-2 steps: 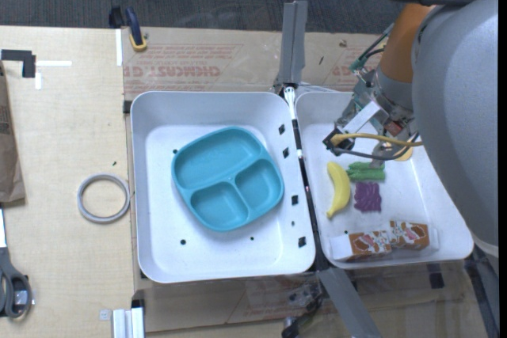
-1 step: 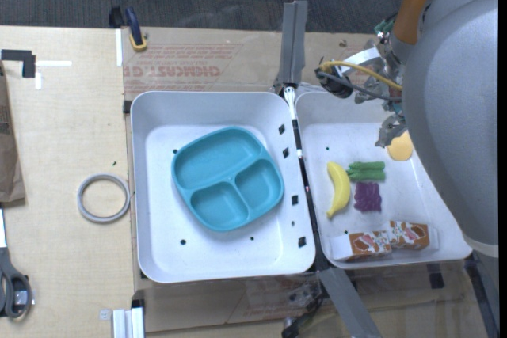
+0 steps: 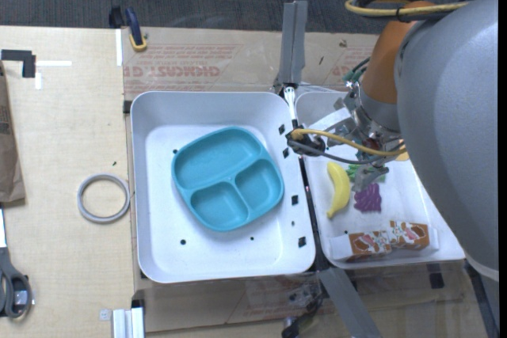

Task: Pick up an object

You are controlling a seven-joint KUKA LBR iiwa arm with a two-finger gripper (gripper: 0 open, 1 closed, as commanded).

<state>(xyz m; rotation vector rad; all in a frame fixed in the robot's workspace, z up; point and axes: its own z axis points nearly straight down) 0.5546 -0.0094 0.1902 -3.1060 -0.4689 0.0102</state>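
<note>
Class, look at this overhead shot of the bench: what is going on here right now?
A grey robot arm reaches in from the right over the right bin, with its gripper low above a banana and a bunch of purple grapes. A printed snack box lies nearer the front of that bin. Whether anything is grasped cannot be told. The left bin holds a blue divided plate, untouched. A grey ring lies on the bench beside it.

1. A turquoise divided plate point(image 3: 228, 177) is sitting in the white left bin point(image 3: 150, 194).
2. Right of that plate, a yellow banana point(image 3: 339, 187) is lying beside purple grapes point(image 3: 367, 197).
3. An orange-and-white patterned packet point(image 3: 388, 239) is showing below the grapes.
4. Left of the plate, a grey ring point(image 3: 104, 197) is resting on the pale wood desk point(image 3: 63, 138).
</note>
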